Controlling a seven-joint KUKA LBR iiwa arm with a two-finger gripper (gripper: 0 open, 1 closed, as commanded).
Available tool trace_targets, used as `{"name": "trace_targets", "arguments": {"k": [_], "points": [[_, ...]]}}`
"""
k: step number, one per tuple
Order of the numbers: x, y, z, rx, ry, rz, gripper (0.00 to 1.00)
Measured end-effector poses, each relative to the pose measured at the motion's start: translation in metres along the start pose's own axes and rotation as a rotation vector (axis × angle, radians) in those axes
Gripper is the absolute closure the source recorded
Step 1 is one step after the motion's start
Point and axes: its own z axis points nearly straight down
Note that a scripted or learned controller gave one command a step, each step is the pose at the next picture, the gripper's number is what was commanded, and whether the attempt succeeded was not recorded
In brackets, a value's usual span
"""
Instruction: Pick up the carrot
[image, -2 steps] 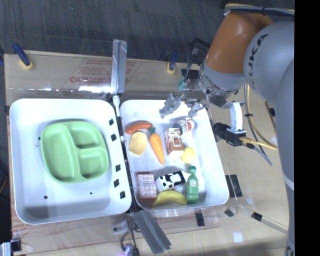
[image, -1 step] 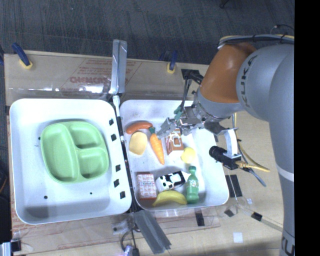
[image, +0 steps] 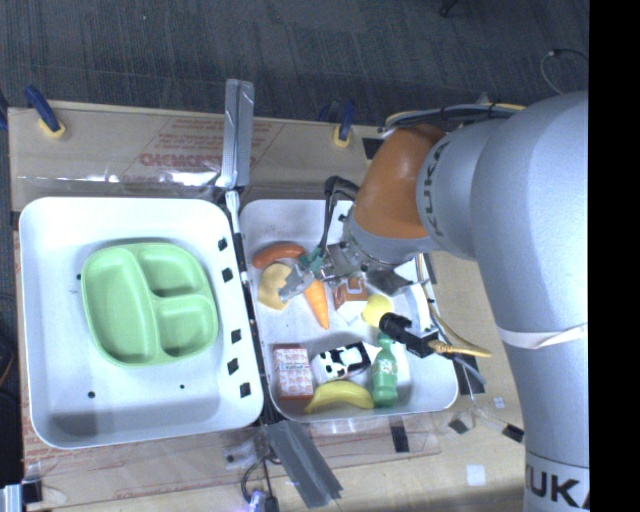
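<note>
carrot (image: 317, 302): lies in the right bin (image: 445, 395), tip pointing toward the banana (image: 340, 397).
gripper (image: 312, 268): just above the carrot's thick end; opening unclear, cannot tell if anything is held.
advice: straddle the carrot across its width, clear of the yellow fruit (image: 273, 285) beside it.

The bench (image: 300, 135) has a light brown board on top with faint red writing on it. Two white bins sit on the board side by side, touching in the middle. The left bin (image: 50, 330) is the bigger one in the picture. The right bin (image: 272, 214) sits just beside it. Two blue clamps hold the board at its far edge, the left clamp (image: 44, 111) near the corner and the other clamp (image: 345, 122) near the middle.
</note>
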Motion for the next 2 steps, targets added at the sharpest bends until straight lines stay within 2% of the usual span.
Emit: {"name": "trace_targets", "arguments": {"k": [1,2], "points": [[-0.0012,-0.0004,-0.0066,0.006,0.0,-0.003,1.0],[-0.0011,-0.0003,-0.0067,0.005,0.0,-0.003,0.0]]}}
